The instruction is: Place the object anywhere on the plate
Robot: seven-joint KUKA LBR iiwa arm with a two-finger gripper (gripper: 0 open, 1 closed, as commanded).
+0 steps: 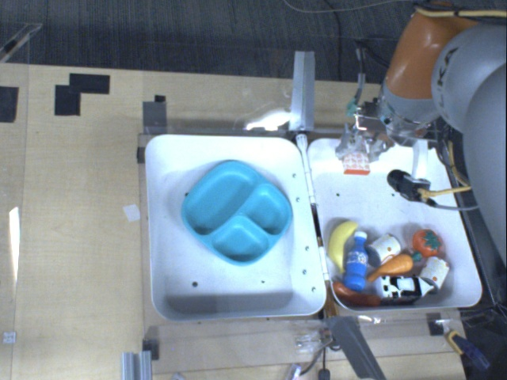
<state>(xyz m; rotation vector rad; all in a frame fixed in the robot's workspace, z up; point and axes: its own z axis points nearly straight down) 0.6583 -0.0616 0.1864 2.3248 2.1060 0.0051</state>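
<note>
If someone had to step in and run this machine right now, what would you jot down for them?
Pincer: over the back of the right bin, a small white and red object right under it. Whether the pincer grips that object I cannot tell.

Blue plate: in the left bin, three compartments, nothing on it.

Other items: piled at the right bin's front, among them a banana, a blue bottle, a carrot and a tomato.

Done: nothing has reached the plate.

Left: secure one object, carry it across the divider, set it anywhere on the plate.
</note>
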